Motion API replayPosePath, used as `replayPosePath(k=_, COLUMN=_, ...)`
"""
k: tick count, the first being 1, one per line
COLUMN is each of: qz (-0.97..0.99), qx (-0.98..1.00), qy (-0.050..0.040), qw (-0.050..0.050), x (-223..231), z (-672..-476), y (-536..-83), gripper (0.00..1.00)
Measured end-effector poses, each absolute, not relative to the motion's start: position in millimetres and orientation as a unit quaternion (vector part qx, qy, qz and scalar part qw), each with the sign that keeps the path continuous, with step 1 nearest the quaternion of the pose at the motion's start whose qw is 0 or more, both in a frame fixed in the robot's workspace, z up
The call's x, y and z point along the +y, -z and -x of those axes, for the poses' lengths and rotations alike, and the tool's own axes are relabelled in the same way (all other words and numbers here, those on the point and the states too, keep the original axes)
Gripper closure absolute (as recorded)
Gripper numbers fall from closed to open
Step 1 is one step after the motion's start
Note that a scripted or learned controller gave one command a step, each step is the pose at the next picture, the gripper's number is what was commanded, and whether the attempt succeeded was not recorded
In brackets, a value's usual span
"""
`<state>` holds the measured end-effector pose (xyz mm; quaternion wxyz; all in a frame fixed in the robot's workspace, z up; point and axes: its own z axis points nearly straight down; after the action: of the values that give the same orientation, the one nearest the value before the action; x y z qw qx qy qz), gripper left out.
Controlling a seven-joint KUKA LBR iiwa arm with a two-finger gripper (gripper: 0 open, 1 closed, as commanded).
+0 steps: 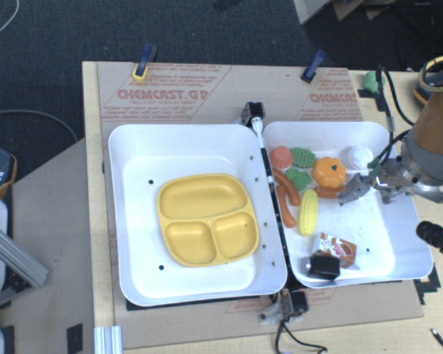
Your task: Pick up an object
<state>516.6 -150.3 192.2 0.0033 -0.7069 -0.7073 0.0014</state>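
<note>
The right bin (399, 253) holds several toy foods. An orange pumpkin (329, 172) sits beside two green pieces (303, 157), a red tomato (281, 156), an orange-red sausage (286, 192), a yellow corn cob (308, 212) and a white ball (358, 155). A snack packet (340, 248) and a black block (324, 266) lie near the front wall. My gripper (356, 183) hangs low over the bin just right of the pumpkin, open, with nothing between its fingers.
The left bin (133, 198) holds a yellow divided plate (207, 218). The arm (432, 146) reaches in over the right bin's right wall. Clamps and cables sit along the bench's back edge.
</note>
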Motion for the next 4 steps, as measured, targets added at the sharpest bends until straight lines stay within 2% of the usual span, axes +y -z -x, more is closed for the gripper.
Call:
replayPosePath(k=2, qz=0.708, qx=-0.707, qy=-0.0013, qw=0.003, x=-154, z=-509.8, y=-88, gripper=0.0)
replayPosePath(k=3, qz=0.707, qx=-0.707, qy=-0.0006, qw=0.002, x=-153, z=-509.3, y=-84, gripper=0.0)
replayPosePath(k=4, qz=0.708, qx=-0.706, qy=0.0001, qw=0.0, x=-154, z=-510.0, y=-95, gripper=1.0)
